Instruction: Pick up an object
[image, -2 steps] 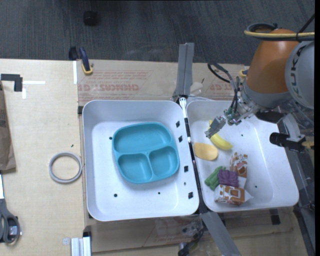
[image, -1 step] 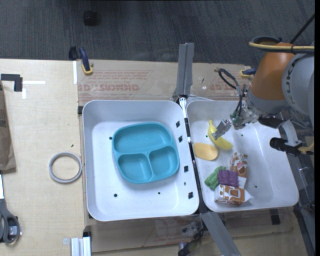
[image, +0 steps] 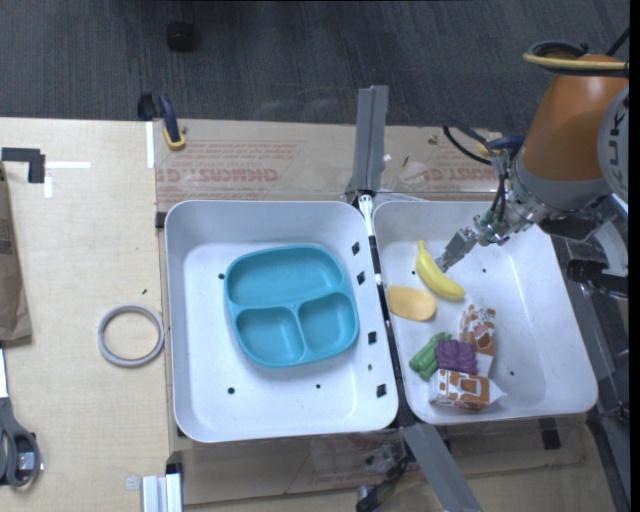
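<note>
Evidently you are at the approach; the gripper (image: 452, 252) hangs low in the right bin (image: 560, 330), just beside the banana (image: 438, 275), gripping nothing; whether its claw is spread or closed, you cannot tell; next, centre over the banana and descend; printing on the snack packet (image: 468, 385) is unreadable.

bins: 2, left (image: 190, 330) and right (image: 560, 330) | blue divided plate (image: 291, 305): 1, three compartments | banana (image: 438, 276): 1 | yellow-orange oval piece (image: 411, 302): 1 | green vegetable (image: 426, 355): 1 | purple item (image: 456, 354): 1 | printed packets: 2 (image: 479, 327) (image: 462, 390) | tape ring (image: 131, 334): 1 | scissors (image: 15, 450): 1 | robot arm (image: 570, 130): 1
</note>
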